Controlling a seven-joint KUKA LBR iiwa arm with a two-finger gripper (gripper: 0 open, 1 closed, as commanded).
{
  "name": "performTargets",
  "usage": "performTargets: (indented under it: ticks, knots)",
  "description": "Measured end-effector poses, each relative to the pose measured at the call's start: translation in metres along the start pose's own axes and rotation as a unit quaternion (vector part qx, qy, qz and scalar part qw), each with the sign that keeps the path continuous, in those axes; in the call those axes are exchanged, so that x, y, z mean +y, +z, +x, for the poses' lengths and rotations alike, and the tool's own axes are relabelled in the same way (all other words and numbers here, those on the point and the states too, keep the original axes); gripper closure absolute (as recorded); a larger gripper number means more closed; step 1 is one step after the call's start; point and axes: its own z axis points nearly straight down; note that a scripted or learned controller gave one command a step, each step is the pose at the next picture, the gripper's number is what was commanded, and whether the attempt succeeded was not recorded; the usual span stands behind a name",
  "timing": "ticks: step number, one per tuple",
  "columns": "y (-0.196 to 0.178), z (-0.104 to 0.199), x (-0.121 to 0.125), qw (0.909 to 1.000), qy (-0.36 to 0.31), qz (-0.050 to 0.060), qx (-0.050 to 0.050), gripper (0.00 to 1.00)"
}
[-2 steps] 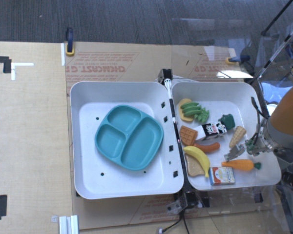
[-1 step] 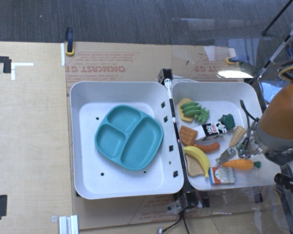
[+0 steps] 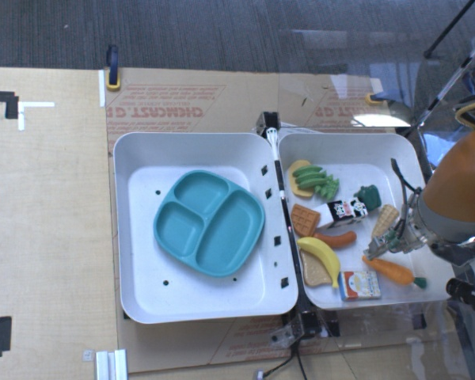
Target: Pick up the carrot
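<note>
Gripper (image 3: 382, 245) is hovering low over the right bin (image 3: 356, 146), just above the blunt end of the carrot (image 3: 393, 270), which is lying directly beneath and slightly ahead of it; whether its fingers are parted or closed cannot be told, and nothing is visibly held. The approach step appears to be under way, and the next move likely calls for a short descent and a firm close. Other toy foods are crowding the bin to the gripper's far side, a teal plate (image 3: 210, 222) is sitting in the neighbouring bin (image 3: 191, 144), and cardboard (image 3: 165, 101) is covering the bench beyond.
</note>
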Motion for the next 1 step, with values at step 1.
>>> performTargets:
  ticks: [1]
  knots:
    - [0.0, 0.0, -0.0001, 1.0, 0.0, 0.0, 0.0, 0.0]
